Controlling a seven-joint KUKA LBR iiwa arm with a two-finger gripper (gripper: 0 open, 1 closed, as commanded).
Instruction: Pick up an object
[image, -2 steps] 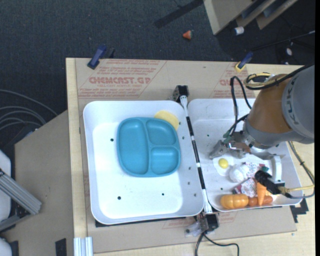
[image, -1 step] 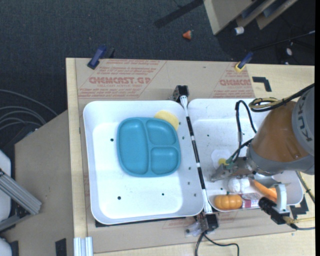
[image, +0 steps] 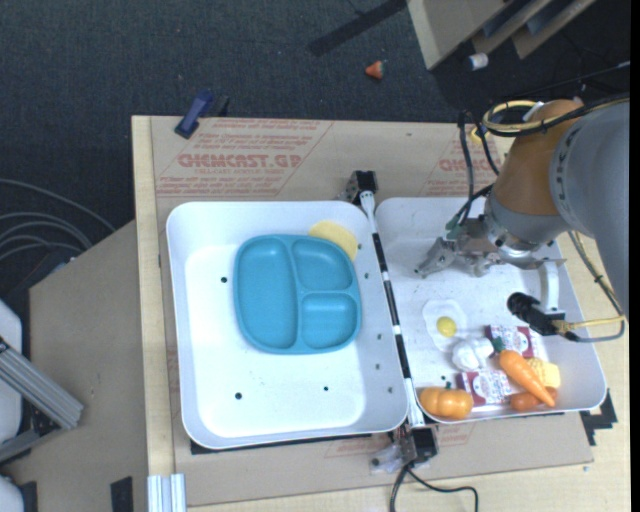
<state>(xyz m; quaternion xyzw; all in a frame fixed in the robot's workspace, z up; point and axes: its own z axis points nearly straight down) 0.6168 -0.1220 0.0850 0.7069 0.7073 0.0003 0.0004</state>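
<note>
My gripper hangs over the upper part of the right bin, open, with nothing between its fingers and bare white floor below it. Several toy foods lie toward the bin's front. A fried egg is the closest to the gripper, a short way in front of it. Beyond the egg sit a white lump, a carrot and a red and white packet. An orange rounded piece rests in the front left corner.
The left bin holds a blue divided plate with a yellow piece at its far edge. A dark rail marks where the two bins meet. The bench's cardboard top runs behind both bins.
</note>
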